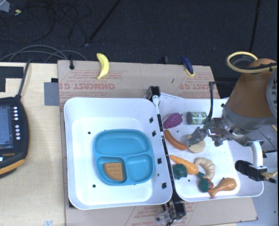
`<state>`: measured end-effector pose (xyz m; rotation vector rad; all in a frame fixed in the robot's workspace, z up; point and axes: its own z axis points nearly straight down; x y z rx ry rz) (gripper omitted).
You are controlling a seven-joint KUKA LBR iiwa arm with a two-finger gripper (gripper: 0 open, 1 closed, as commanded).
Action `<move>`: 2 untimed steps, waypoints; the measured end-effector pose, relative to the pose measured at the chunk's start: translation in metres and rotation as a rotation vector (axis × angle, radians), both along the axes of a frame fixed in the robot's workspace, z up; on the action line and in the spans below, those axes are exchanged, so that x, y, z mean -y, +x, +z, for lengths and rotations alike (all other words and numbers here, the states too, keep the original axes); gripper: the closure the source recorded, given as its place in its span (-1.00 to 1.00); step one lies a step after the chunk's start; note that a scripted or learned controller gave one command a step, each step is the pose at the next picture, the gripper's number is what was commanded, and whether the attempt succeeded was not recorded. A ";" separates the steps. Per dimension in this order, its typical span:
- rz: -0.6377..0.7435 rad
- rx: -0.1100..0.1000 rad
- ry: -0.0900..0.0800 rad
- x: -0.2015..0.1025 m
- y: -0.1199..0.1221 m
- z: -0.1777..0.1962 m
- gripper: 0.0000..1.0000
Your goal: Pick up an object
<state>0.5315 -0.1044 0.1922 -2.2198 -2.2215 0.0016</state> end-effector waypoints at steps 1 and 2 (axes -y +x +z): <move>0.007 0.005 0.004 -0.074 -0.051 0.085 -1.00; -0.002 -0.005 0.001 -0.069 -0.051 0.090 1.00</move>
